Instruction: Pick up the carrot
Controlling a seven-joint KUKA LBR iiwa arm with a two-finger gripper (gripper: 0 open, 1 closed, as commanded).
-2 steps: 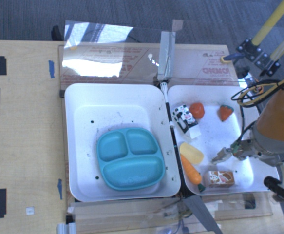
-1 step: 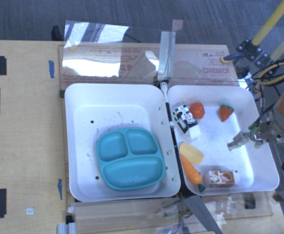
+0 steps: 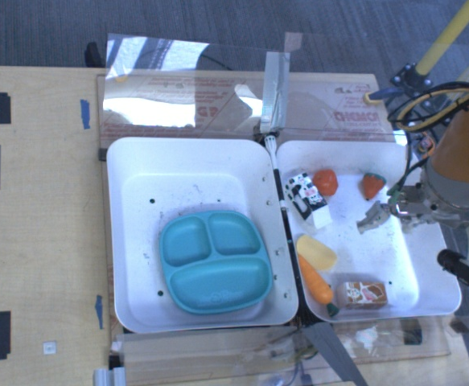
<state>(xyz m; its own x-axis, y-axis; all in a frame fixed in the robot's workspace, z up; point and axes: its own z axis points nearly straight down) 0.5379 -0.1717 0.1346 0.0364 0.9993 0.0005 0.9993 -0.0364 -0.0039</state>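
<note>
The orange carrot (image 3: 316, 282) lies at the front left of the right bin (image 3: 435, 296), its green end toward the front wall, just below a pale yellow piece (image 3: 317, 252). My gripper (image 3: 374, 217) hangs over the middle of that bin, up and to the right of the carrot and clear of it. Nothing shows in its grasp. The grey arm with its orange band (image 3: 463, 147) comes in from the right edge.
A cow-patterned carton (image 3: 307, 196), a red tomato (image 3: 326, 182) and a strawberry (image 3: 372, 185) sit at the back of the right bin. A small brown and pink box (image 3: 364, 293) lies beside the carrot. The left bin (image 3: 129, 215) holds a blue divided plate (image 3: 215, 261).
</note>
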